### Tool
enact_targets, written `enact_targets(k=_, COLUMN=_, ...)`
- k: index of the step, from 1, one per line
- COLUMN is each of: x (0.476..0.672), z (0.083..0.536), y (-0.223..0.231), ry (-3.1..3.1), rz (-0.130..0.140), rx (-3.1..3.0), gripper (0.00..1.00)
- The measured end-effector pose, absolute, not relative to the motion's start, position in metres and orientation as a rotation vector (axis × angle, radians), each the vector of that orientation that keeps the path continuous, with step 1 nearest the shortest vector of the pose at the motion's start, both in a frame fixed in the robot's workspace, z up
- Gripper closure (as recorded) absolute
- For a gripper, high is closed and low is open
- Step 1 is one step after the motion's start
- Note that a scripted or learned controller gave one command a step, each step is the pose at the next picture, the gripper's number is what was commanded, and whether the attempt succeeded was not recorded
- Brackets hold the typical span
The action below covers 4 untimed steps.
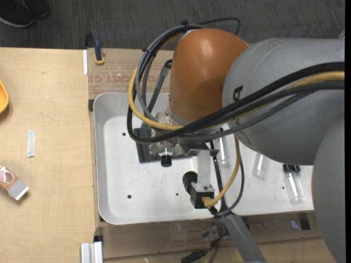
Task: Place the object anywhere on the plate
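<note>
well, the arm (285,92) comes in from the right & covers most of the white bin (112,163), w/ its orange band (205,73) over the bin's middle. the end effector (164,153) is tucked under the wrist, low over the bin floor, a bit left of centre. the wrist & cables hide it, so i can't tell if it's apart or together. a dark flat thing (143,149) w/ a green bit at its top lies just beside it on the left, partly hidden by cables; can't tell if that's the task's object. an orange rounded thing (3,98), maybe the plate, sits on the counter (49,92) at the far left, cut off by the edge & well apart from the bin. also on the counter, left of the bin: a small grey strip (30,144) and, nearer the front, a red & white packet (12,183). 3 clear tubes (259,166) lie in the right part of the bin, partly under the arm. a blue clamp (97,51) sits at the counter's back edge, & a black shoe (22,1) is on the carpet at top left.
</note>
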State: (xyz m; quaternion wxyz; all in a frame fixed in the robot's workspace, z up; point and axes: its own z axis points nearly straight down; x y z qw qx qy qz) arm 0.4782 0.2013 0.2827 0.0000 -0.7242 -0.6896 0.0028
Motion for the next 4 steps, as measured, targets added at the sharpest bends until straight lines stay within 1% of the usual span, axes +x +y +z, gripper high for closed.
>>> enact_targets(k=1, x=0.53, z=0.207, y=0.227, ry=-2.373, rz=0.009, rx=-2.057, gripper=1.0)
enact_targets(k=2, x=0.53, z=0.207, y=0.227, ry=-2.374, rz=0.008, rx=-2.057, gripper=0.0)
enact_targets(k=3, x=0.589, z=0.223, y=0.214, ry=-1.82, rz=0.007, rx=-2.563, gripper=0.0)
enact_targets(k=4, x=0.589, z=0.23, y=0.213, ry=-1.822, rz=0.017, rx=-2.562, gripper=1.0)
